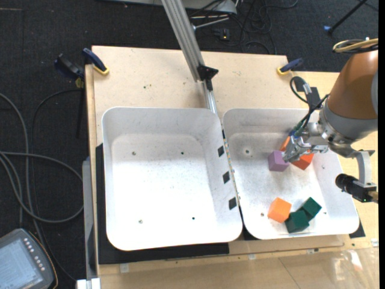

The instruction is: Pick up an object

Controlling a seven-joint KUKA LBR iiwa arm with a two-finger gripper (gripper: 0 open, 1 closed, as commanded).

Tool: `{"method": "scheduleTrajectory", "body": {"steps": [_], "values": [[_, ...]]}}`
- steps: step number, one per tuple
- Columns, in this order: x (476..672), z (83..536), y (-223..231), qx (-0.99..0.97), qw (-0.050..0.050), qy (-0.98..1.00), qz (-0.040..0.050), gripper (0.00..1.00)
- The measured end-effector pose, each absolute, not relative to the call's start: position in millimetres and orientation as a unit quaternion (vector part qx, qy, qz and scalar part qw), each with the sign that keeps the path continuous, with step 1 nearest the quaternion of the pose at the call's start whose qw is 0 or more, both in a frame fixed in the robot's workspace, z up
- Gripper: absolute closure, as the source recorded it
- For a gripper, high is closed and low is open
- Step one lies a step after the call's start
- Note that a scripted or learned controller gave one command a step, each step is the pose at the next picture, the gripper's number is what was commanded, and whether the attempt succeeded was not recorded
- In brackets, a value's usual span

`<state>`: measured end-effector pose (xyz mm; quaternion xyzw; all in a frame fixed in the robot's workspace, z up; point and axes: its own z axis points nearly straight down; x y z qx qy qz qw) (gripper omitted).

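1. The arm (355, 101) comes in from the right side, orange band up top and the grey wrist angled down and left into the right bin (252, 125).
2. The claw (296, 151) sits low over the middle of that bin, right in a little cluster of blocks. Honestly can't tell if it's spread or pinched, the wrist and cables cover too much of it.
3. Just left of the claw, touching or nearly so, is a purple block (277, 161). It looks roughly cube-shaped, so no real long axis, and it sits a bit rotated against the bin walls.
4. Just right of and under the claw there's a red-orange block (304, 160), partly hidden by the claw. I can't see anything clearly gripped.
5. Toward the near edge of the same bin: an orange block (280, 210), and just right of it two dark green blocks (304, 214) bunched together, apparently touching.
6. The left bin (114, 125) sits next to it on the bench (150, 71), rims meeting in the middle.
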<state>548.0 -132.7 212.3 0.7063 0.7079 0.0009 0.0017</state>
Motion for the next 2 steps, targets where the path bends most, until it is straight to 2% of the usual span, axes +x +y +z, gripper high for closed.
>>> {"method": "scheduleTrajectory", "body": {"steps": [1, 2], "values": [[566.9, 216, -83, 0.704, 0.000, 0.710, 0.0014, 1.00], [576.8, 210, -31, 0.704, 0.000, 0.710, 0.0005, 1.00]]}}
